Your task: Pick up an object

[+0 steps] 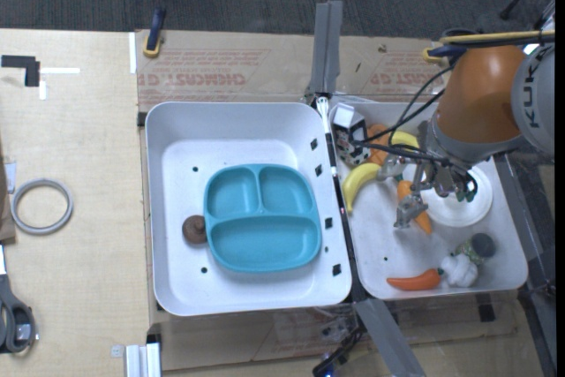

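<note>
Lying beneath the gripper in the middle of the right bin, the small orange carrot looks like the thing most nearly in hand. It is probably a light plastic toy, stiff and smooth, so it could slip or squirt sideways if pinched near its tapered end; a hold across its thicker middle would seem safest. What shows of it is a short orange wedge, partly hidden by the metal fingers above it, so its full length cannot be read. Whether the fingers are spread or closed cannot be told from this slant, nor whether they touch the carrot at all.

Just beside the gripper, toward the bin's right wall, sits a white round dish. A yellow banana curves along the left wall of this bin, near the divider between the two bins. Toward the near edge lie a long orange-red pepper and, right beside it, a white knobbly piece like cauliflower, with a dark grey ball close to the right wall. More small toys crowd the far left corner, too tangled with cables to name.

The left bin holds a teal divided plate at its centre and a small brown round object touching the plate's left rim.
</note>
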